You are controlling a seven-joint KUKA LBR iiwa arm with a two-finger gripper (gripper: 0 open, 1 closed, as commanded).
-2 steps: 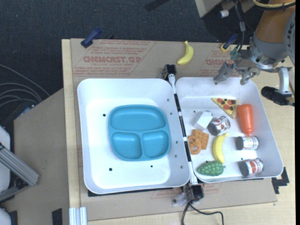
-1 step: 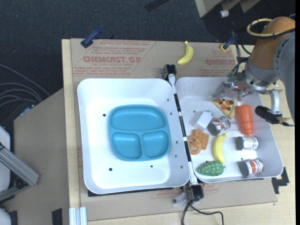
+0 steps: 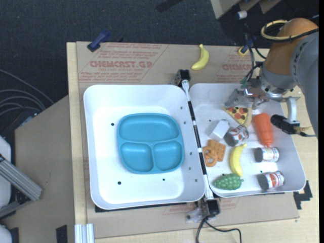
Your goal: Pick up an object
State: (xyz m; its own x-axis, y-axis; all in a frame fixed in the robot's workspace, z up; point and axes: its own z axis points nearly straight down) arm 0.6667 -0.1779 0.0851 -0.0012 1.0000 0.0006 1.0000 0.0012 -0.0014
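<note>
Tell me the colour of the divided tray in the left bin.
Light blue; the tray shows plainly in the camera view, sitting in the white left bin.

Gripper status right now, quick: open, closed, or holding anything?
Gripper: cannot be told; it sits low over the pizza slice in the right bin, nothing seen held.

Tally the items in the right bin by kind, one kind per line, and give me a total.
Bananas: 1
Pizza slices: 1
Carrots: 1
Pretzels: 1
Green grape bunches: 1
Cans: 2, one above the other
Grey blocks: 1
Small item by the grey block, too unclear to name: 1
Total: 9
</note>
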